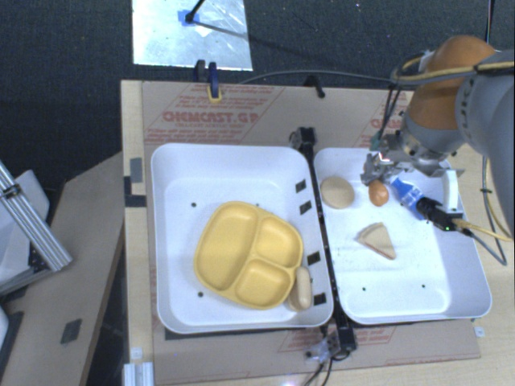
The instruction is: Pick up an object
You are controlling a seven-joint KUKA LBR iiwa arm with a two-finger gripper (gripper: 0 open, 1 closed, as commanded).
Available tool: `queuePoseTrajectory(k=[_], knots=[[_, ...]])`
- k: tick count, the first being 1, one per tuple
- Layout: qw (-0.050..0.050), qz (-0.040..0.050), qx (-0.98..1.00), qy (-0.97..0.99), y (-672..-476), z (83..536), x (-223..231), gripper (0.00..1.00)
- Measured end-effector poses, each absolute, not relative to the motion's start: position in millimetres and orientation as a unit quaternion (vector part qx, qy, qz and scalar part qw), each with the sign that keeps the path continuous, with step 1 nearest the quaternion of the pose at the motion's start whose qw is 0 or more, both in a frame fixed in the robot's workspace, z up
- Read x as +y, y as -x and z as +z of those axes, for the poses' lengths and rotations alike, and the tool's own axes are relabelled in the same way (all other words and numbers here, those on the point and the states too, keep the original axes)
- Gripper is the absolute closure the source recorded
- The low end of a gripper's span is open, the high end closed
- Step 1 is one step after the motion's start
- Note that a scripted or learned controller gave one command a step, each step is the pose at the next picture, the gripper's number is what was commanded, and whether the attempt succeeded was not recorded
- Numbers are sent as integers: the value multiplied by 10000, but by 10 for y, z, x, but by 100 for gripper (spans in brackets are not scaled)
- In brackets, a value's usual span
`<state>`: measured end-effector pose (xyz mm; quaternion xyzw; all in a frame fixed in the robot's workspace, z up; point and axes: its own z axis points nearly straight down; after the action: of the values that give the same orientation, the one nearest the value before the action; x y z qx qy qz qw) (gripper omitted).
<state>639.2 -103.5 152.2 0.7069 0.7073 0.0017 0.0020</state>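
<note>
One yellow tray (245, 254), one wedge (378, 240), one orange egg (378, 192).

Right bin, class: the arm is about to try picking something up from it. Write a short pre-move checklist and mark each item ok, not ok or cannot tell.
1. Gripper is over the right bin: ok.
2. A target lies close by: ok, the orange egg-shaped object sits just below it.
3. Target stands apart from its neighbours: not ok, the blue object is right beside it; the round tan piece lies a little apart.
4. Jaws open wide enough: cannot tell.
5. Wedge-shaped piece is out of the way: ok.
</note>
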Motion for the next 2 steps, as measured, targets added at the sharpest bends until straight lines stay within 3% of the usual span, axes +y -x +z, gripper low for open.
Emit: queuePoseTrajectory(k=[1, 2], knots=[[29, 23, 7084, -7058, -6410, 2069, -1036, 100], [-3, 9, 7102, -7040, -6284, 2064, -426, 100]])
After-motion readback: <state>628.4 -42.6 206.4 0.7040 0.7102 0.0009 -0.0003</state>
